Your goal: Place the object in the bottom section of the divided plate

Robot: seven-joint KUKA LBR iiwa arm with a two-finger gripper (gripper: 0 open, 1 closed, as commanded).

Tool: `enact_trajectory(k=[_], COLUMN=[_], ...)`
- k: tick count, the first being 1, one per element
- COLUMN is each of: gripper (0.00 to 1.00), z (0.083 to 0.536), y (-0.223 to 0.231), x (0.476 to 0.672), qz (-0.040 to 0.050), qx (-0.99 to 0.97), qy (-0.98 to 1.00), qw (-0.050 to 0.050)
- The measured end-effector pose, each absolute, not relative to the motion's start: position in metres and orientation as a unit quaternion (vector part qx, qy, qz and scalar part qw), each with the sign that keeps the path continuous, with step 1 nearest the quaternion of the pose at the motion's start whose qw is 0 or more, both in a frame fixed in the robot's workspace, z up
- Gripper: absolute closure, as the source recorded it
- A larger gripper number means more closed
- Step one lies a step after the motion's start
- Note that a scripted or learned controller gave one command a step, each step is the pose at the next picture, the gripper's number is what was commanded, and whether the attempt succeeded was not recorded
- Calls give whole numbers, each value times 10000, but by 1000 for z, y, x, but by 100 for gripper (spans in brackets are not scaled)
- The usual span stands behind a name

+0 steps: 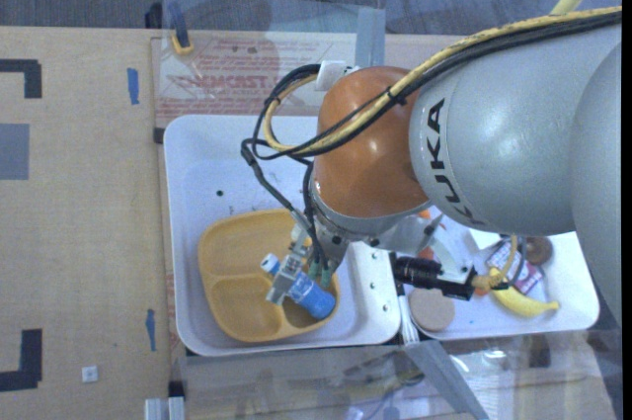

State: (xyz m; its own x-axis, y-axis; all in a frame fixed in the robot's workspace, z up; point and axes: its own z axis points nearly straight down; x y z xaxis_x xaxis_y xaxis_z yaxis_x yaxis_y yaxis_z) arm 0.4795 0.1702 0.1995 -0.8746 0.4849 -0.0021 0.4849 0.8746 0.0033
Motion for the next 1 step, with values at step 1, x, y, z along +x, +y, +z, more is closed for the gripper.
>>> enact_trajectory(k=[1], gripper=[0], z=[291], y=[143], x=[510], qz=[7], qx=[3309], qy=[9437], qw=[14])
